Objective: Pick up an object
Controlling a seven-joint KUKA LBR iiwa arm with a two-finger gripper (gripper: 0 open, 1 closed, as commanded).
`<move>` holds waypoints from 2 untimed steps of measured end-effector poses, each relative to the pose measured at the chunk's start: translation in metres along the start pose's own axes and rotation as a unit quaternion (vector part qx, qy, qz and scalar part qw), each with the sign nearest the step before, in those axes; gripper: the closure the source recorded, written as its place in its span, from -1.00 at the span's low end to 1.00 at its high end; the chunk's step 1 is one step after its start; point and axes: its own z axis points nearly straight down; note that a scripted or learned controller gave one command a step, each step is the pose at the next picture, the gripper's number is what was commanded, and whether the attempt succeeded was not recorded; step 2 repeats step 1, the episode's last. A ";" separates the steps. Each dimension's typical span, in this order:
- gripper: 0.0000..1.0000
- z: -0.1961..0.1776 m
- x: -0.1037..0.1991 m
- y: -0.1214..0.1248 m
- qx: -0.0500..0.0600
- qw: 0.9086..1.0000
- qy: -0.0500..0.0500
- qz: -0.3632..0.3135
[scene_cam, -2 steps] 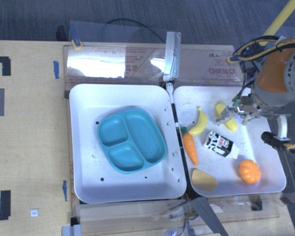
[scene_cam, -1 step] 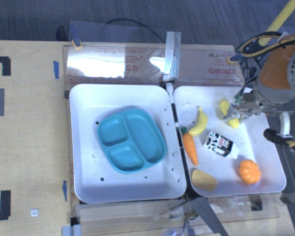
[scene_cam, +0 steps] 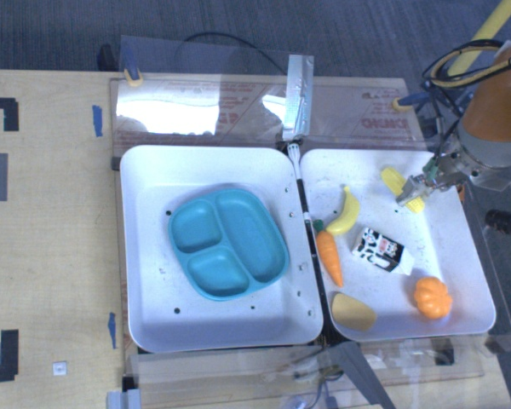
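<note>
Camera view: the pincer (scene_cam: 422, 186) hangs at two o'clock in the right bin (scene_cam: 477, 262), touching a yellow block (scene_cam: 398, 182); whether it grips cannot be told. A banana (scene_cam: 347, 213) and carrot (scene_cam: 328, 256) lie at nine o'clock, an orange (scene_cam: 432, 297) at five. The left bin (scene_cam: 145, 228) holds a blue tray (scene_cam: 228, 243).

Small yellow block (scene_cam: 404, 187) in right bin (scene_cam: 477, 254)

Grey arm (scene_cam: 485, 147) with orange band, yellow and black cables, metal tool (scene_cam: 427, 181)
</note>
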 end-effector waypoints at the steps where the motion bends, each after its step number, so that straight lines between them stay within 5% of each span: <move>1: 1.00 -0.079 0.091 -0.015 0.000 1.000 0.002 0.000; 2: 1.00 -0.079 0.091 -0.015 0.000 1.000 0.002 0.000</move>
